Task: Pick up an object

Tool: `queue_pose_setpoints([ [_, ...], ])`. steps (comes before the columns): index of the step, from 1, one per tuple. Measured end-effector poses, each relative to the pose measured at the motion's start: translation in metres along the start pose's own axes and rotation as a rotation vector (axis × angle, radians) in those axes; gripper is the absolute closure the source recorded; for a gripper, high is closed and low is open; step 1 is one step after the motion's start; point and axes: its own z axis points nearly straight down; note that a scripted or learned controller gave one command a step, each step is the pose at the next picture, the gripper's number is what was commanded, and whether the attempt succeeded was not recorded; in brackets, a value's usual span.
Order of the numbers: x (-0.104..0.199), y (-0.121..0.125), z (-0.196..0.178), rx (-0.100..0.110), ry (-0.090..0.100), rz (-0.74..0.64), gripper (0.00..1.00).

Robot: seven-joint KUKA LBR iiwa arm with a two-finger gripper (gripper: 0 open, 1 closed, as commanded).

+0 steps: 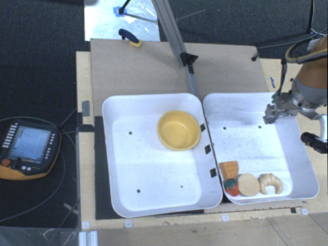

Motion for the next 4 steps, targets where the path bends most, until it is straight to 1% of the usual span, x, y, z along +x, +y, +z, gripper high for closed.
queue_pose_setpoints([
  [1,0.006,0.001,-0.045,0.0,0.0,0.0,1.0],
  [2,0.008,-0.003,-0.107,-0.001,0.0,0.0,1.0],
  [3,0.062,0.007,-0.094,0.004,0.002,-0.003,1.0],
  [4,0.117,0.012,-0.102,0.004,0.003,-0.004,1.0],
])
